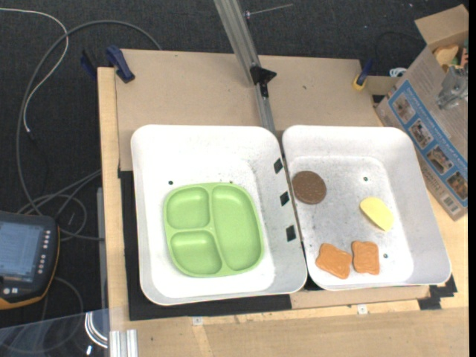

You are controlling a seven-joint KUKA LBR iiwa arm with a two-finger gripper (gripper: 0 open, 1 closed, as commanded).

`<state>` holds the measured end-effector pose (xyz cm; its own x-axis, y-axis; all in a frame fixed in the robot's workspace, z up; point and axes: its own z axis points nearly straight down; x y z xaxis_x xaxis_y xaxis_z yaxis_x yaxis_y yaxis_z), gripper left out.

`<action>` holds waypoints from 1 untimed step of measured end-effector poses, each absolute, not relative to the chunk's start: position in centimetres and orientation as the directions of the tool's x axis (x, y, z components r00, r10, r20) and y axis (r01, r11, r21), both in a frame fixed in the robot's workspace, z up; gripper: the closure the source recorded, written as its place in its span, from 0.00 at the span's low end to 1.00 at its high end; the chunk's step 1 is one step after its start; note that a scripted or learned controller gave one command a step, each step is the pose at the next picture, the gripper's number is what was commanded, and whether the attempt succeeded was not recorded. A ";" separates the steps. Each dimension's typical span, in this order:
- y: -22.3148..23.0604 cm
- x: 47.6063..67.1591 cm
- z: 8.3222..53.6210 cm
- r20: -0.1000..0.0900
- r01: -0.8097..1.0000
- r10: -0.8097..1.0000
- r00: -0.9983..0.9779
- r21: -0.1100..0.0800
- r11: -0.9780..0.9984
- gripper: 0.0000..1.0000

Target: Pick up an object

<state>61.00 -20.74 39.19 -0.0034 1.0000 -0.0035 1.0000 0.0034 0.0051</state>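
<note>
The right white bin (407, 149) holds several small objects. A brown round disc (309, 187) lies near its left wall. Toward the right side rests a yellow wedge-shaped piece (377, 213). Two orange toast-like pieces (333, 261) (365, 257) sit side by side at the front edge. In the left white bin (152, 151) a green three-compartment plate (214, 229) lies flat with nothing on it.
A slanted metal rail (239, 36) runs down to the gap between the bins. A blue printed box (424, 136) and a cardboard box (446, 28) crowd the right bin's far right corner. A blue clamp (119, 62) and a handheld screen (26, 257) are on the left.
</note>
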 end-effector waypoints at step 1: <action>-20.7 61.0 39.1 -0.003 1.000 1.000 -0.003 0.004 0.003 0.00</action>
